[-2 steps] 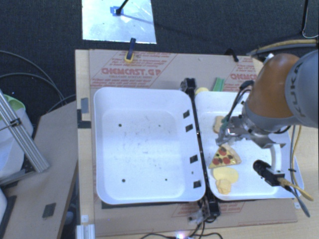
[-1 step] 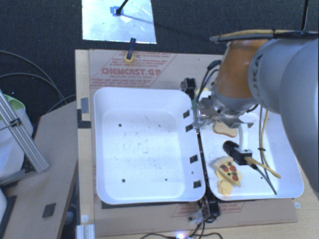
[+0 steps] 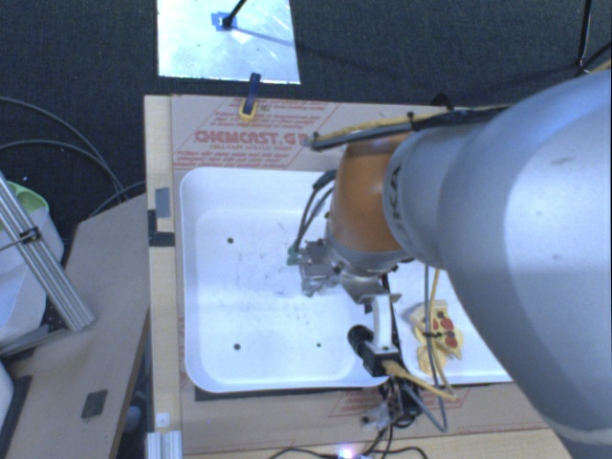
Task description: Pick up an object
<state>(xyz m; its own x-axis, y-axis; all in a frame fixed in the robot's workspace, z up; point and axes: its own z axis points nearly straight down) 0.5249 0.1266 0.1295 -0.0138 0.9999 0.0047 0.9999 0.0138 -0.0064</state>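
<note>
The two-finger gripper (image 3: 316,273) hangs low over the shallow white plastic bin (image 3: 206,256) on the view's left, above the right half of its floor. It is seen from above, under the grey arm with its orange band (image 3: 359,204), so whether it is spread or closed cannot be told from this angle. Nothing can be seen held in it. The bin floor around it is bare white plastic with a few dark specks and small holes, and no object lies directly under or beside the gripper. The one loose thing in sight is a small flat yellow piece with red spots (image 3: 438,331). It lies on white bin floor toward the view's right, near the front rim and apart from the gripper. The arm covers the divide between the two bins, so which bin holds the piece is not certain, though the right one seems likelier. Beneath the bins is a tan cardboard sheet with red lettering (image 3: 258,134). Beyond it, a shiny square metal plate (image 3: 225,27) rests on dark carpet. As for the task, no pick looks to have been made. The gripper hangs over bare floor rather than over the yellow piece, so the approach, the closing and the lift all appear left to do.
</note>
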